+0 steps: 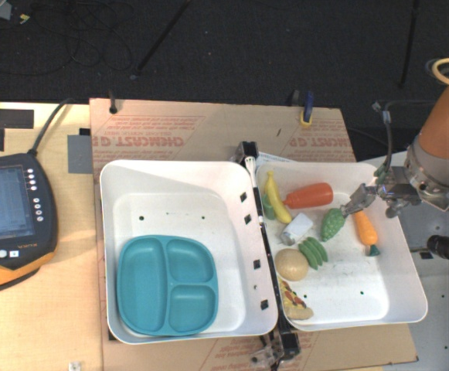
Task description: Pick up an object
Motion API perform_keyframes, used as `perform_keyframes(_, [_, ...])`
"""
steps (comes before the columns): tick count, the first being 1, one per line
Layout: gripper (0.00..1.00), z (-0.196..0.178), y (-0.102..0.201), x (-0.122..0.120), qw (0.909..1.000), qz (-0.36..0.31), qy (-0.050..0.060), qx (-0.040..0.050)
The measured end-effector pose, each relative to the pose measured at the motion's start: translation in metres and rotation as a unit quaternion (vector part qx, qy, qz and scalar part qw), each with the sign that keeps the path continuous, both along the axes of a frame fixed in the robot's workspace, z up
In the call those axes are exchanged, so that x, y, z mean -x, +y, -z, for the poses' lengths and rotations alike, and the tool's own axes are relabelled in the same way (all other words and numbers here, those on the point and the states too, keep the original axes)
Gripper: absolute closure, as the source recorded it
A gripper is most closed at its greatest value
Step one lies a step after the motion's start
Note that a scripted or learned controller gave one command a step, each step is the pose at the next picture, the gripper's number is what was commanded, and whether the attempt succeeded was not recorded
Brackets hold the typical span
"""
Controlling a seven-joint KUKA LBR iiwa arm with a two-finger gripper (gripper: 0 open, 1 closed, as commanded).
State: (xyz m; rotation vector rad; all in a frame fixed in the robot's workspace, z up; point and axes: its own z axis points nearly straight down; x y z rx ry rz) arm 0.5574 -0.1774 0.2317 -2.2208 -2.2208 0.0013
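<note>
Brown cardboard (209, 134) covers the bench beneath two shallow white bins set side by side. Right bin (394, 300): the candidate objects lie clustered in its upper and left parts. An orange carrot (365, 230) with a green stub lies just below my gripper (361, 198), close to my fingertips but not between them. A knobbly green fruit (332, 225) sits just left of the carrot, below and left of my fingers. A red-orange pepper (309, 195) lies farther left, level with my gripper. A yellow banana (276, 198) runs along the bin's left wall, with a small grey-white block (297, 227) below it. A dark green pod (313, 251) touches a round beige ball (291, 264), and a pale patterned piece (295, 301) rests near the bottom left corner. My fingers point leftward over the bin's upper right area; they appear slightly parted and grip nothing. Left bin (174, 184): it bears a teal divided plate (167, 286) in its lower half. A handheld control pendant (11, 211) with a dark screen lies at far left on the wooden bench.
</note>
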Motion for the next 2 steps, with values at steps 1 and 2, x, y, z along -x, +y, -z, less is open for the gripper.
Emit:
perform_keyframes(1, [0.00, 0.128, -0.002, -0.026, 1.0000, 0.001, -0.004, 0.0014])
perform_keyframes(2, [0.00, 0.145, 0.023, -0.002, 1.0000, 0.000, 0.002, -0.0012])
